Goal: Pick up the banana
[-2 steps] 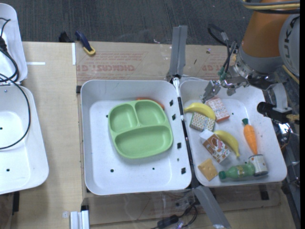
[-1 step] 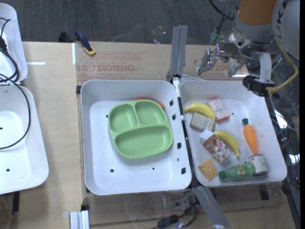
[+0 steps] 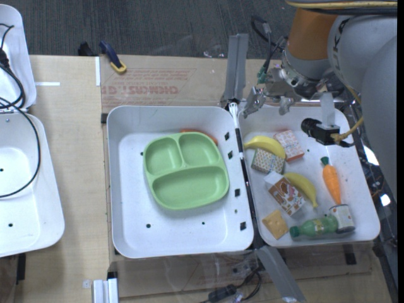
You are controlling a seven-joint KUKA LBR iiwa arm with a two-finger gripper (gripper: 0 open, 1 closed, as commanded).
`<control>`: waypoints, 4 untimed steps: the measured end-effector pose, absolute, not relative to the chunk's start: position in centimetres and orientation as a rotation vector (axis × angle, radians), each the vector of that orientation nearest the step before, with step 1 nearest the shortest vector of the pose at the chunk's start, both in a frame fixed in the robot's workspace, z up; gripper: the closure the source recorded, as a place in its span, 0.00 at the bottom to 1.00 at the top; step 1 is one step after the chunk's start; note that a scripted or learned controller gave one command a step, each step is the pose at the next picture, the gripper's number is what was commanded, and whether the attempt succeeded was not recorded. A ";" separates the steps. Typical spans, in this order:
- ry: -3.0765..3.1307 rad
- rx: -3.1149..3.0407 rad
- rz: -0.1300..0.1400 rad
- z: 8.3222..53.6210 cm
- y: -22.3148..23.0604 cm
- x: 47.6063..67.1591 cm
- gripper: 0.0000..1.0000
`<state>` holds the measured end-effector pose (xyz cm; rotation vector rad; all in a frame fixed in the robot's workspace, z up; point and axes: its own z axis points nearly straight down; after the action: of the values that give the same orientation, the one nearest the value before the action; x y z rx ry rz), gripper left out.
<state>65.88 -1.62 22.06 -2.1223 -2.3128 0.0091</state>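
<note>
Jaws, whether apart or together I cannot tell, hover over the right bin's (image 3: 369, 223) far edge, above the banana (image 3: 266, 145).

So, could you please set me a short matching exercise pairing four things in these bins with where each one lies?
Things:
1. green divided plate
2. carrot
3. green bottle
4. gripper

Places:
A. near edge of the right bin
B. above the right bin's far left corner
C. left bin
D. right side of the right bin

Pairs: 1-C, 2-D, 3-A, 4-B
</note>
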 end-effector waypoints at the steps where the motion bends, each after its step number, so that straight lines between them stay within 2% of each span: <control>1: -2.406 -2.015 0.008 18.9 -2.9 61.5 0.00; 2: -2.457 -1.952 0.007 11.9 -9.8 59.4 0.00; 3: -2.522 -1.888 -0.007 9.9 -10.6 63.0 0.00; 4: -2.303 -2.142 0.000 9.2 -12.7 64.8 0.00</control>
<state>64.78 -12.66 9.22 -2.1420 -2.3035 0.0000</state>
